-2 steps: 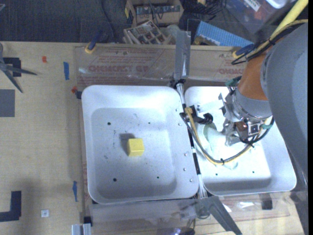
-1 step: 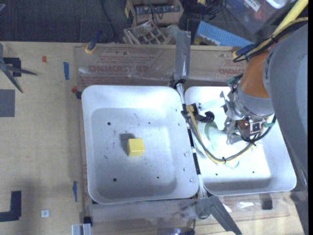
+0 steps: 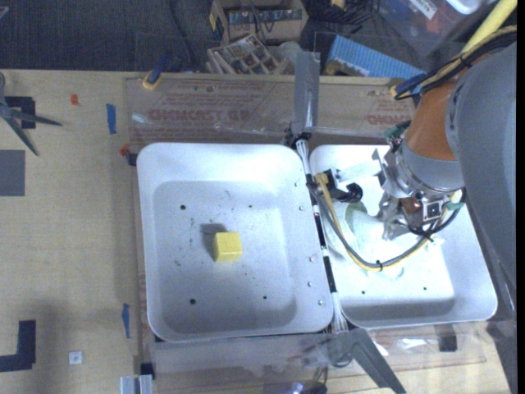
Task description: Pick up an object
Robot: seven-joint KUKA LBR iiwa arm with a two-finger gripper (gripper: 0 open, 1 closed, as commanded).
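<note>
Wooden bench [image 3: 66, 245] carries two white bins side by side, with cluttered shelves and cables behind it. Left bin [image 3: 164, 171] holds a single yellow block [image 3: 227, 246], lying loose on the floor a little left of centre, clear of every wall, so it looks easy to reach from above. Right bin [image 3: 467, 294] is brightly lit, and the arm [image 3: 435, 130] has its wrist low over it, the orange band just above. Yellow and black cable [image 3: 353, 249] loops from the divider between the bins across the right bin's floor, seemingly feeding the tool.

Gripper [image 3: 392, 224] sits low in the right bin's upper half, close to the floor, but glare and the wrist body hide its tip, so how wide it stands and whether it has anything cannot be told. Pale shapes near it on the floor are too washed out to name.

Block lies well apart from the gripper, across the divider to its left; taking it would call for a lift and a move over into the other bin
</note>
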